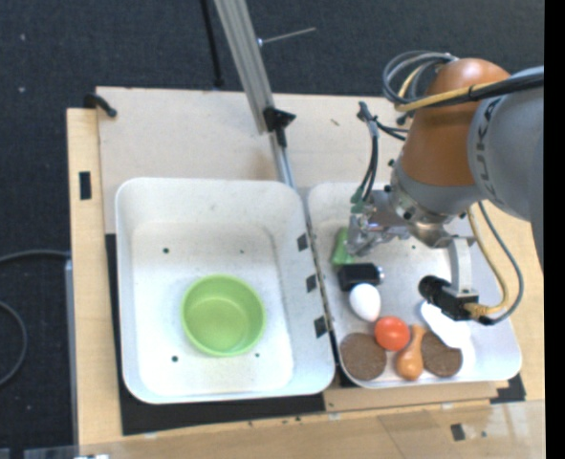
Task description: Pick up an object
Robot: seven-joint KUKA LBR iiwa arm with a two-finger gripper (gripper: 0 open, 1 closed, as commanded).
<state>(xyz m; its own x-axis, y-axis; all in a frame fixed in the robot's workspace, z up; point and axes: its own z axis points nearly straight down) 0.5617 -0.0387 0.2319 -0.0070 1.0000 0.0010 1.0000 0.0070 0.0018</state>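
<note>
The metal two-finger gripper (358, 232), whose state I cannot tell, hangs beside the small green block (342, 249); at six o'clock, the black cylinder (359, 275) and white egg (364, 302) may be knocked.

Dark carpeted floor (91, 27) surrounds a pale wooden bench (167, 132); a slanted aluminium post (249, 60) rises from the bench's far side.

End effector (358, 240) fingertips blurred against a green object (342, 250), arm cut off at right.
</note>
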